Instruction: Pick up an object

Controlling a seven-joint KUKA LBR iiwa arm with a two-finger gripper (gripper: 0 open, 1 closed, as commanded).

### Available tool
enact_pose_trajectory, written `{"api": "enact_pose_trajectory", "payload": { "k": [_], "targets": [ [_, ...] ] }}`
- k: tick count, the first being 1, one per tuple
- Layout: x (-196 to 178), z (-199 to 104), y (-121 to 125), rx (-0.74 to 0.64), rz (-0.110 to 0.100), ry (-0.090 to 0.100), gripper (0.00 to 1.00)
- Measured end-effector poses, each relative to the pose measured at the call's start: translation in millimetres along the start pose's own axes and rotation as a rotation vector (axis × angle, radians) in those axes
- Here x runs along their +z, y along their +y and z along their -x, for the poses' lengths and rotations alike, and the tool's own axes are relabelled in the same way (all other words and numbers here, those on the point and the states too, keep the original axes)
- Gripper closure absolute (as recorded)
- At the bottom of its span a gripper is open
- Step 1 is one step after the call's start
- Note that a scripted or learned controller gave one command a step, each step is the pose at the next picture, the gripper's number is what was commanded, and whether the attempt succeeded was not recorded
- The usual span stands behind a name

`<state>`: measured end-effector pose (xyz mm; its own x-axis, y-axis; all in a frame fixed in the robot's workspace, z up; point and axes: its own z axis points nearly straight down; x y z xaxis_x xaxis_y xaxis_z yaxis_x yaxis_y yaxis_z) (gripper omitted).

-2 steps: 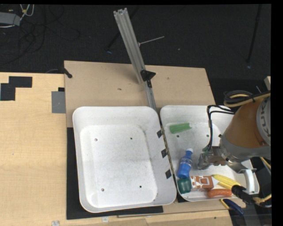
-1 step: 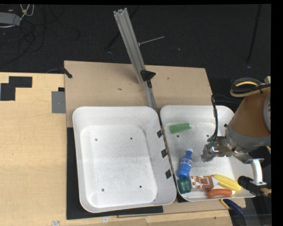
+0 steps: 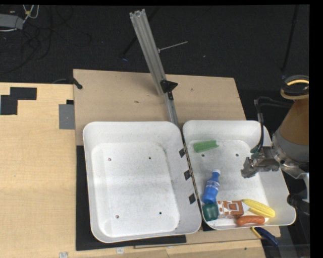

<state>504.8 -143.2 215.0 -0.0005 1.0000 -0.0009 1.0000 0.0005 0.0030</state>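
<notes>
Right bin (image 3: 222,128): bare floor between gripper (image 3: 251,169) and blue bottle (image 3: 211,187).

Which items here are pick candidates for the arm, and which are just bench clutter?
Job-related, all in the right bin:
gripper
green block
blue bottle
yellow corn
orange sausage
small carton
dark green item

Just lying about:
left bin
metal rail
cables
</notes>
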Motion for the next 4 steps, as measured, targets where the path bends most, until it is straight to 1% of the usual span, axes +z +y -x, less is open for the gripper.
{"api": "enact_pose_trajectory", "payload": {
  "k": [1, 2, 3, 4],
  "targets": [
    [-19.2, 0.8, 0.5, -0.001, -0.003, 0.001, 1.00],
    [-10.6, -45.2, 14.7, -0.003, -0.007, 0.004, 1.00],
    [-21.2, -93.3, 35.8, -0.005, -0.004, 0.003, 1.00],
    [-25.5, -133.5, 55.5, -0.003, -0.005, 0.003, 1.00]
  ]
}}
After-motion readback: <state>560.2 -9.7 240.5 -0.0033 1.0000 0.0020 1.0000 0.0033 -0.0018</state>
